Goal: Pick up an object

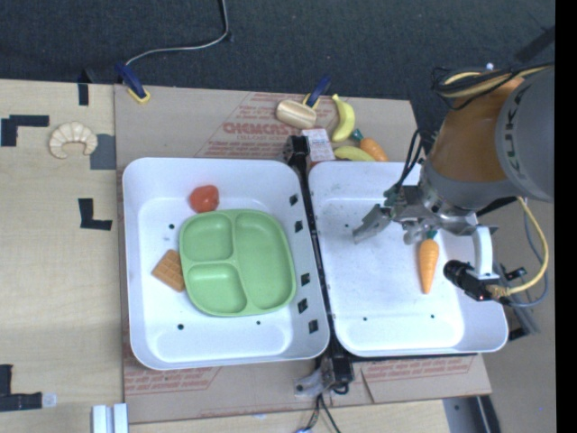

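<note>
Bench bears two white bins. Gripper [397, 222] hangs over the right bin [361, 287], fingers spread wide, holding nothing. Carrot [427, 263] lies just beside it, toward the arm. Judgement: centre over the carrot, straddle it crosswise, then descend.

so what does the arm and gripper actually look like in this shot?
The arm is bulky and grey with a broad orange band just above the wrist. Yellow and black cables loop around the wrist area. The gripper is slim grey metal with two fingers, and a black fitting with a white bracket sits beside it.
</note>
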Robot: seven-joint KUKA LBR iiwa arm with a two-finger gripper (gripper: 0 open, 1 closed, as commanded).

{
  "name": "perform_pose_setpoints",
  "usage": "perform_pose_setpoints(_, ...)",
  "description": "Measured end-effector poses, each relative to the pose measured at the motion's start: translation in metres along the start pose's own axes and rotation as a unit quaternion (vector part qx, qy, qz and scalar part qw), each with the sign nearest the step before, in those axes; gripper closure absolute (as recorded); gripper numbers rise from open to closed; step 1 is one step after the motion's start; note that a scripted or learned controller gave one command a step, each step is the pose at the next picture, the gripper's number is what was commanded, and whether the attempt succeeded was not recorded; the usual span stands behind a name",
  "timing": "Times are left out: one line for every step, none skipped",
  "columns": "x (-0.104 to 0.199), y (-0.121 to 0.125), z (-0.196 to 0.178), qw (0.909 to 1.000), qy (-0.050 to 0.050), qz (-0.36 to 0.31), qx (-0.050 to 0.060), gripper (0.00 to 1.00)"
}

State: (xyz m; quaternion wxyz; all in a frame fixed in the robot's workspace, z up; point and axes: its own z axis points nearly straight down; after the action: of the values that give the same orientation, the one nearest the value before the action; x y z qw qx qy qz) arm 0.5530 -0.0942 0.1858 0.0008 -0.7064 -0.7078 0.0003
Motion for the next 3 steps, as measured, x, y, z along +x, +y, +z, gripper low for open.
perform_pose_setpoints(-0.075, -0.01, -0.008, 1.0, -0.001, 0.002, 0.0, 0.0)
perform_pose_setpoints(-0.127, -0.016, 0.06, 1.0, 0.0, 0.002, 0.001, 0.0)
perform_pose_setpoints(-0.11, -0.013, 0.099, 1.0, -0.002, 0.001, -0.001, 0.0)
